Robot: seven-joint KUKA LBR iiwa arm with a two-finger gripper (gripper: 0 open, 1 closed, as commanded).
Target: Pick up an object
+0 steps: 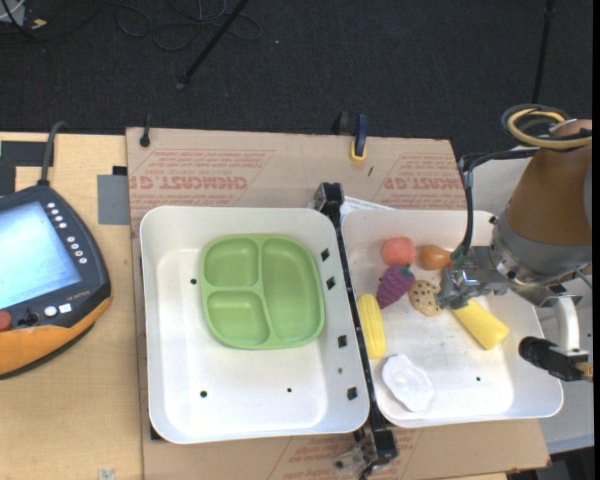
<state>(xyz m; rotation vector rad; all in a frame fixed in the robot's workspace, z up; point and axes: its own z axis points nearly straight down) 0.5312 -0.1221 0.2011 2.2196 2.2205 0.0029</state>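
Observation:
In the right bin [500,393] lie several toy foods: a red tomato [399,250], an orange piece [434,257], a purple grape bunch [394,286], a speckled cookie [424,299], a corn cob [371,325], a yellow block [480,324] and a white crumpled piece [409,382]. My gripper [458,286] hangs low over the bin, just right of the cookie and at the upper end of the yellow block. Its fingers are hard to make out against the arm's dark wrist.
The left bin [180,388] holds a green divided plate [261,291]. A black clip divider [342,298] runs between the bins. A teach pendant [35,273] lies at the far left of the bench. The arm's orange band [550,193] rises at the right.

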